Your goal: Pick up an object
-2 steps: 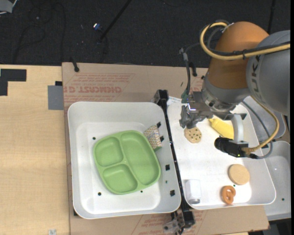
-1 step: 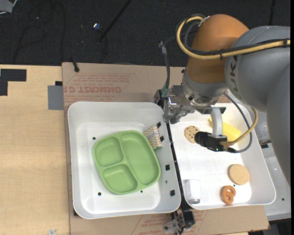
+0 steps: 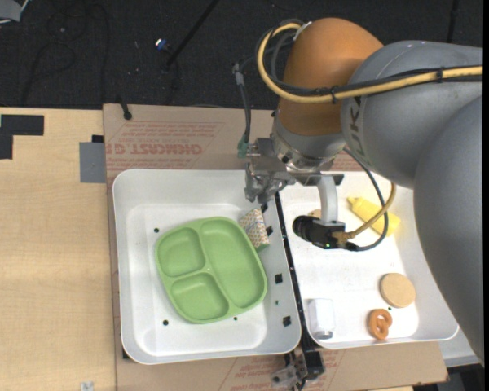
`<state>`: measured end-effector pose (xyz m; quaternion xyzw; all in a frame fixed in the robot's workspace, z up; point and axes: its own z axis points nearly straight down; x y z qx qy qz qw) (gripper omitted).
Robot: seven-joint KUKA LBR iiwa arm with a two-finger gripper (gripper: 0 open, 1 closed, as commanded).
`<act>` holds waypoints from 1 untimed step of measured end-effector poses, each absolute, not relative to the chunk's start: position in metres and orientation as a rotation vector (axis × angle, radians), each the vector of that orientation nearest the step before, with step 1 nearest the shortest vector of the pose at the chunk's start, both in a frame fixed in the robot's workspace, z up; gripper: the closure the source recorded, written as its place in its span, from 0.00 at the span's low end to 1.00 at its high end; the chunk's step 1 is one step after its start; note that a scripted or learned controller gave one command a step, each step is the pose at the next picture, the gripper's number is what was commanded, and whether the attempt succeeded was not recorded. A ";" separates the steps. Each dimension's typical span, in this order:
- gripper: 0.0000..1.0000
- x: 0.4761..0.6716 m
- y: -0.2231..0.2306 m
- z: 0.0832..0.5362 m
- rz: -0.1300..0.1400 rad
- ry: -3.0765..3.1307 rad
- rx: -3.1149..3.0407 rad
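While gripper (image 3: 259,192) hovers, green plate (image 3: 210,270) lies beside patterned item (image 3: 254,227).

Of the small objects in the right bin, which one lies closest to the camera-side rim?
The orange pretzel-shaped piece. The round tan disc and yellow item lie farther back; the white cylinder sits beside it, slightly higher.

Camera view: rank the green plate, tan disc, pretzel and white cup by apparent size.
1. Green plate, by far the largest.
2. Tan disc and white cup: too alike to rank.
3. Pretzel, smallest.
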<state>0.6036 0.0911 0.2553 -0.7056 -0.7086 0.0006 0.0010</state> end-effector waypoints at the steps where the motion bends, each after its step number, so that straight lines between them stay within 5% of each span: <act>1: 0.00 0.603 0.090 0.255 0.005 -2.223 -2.217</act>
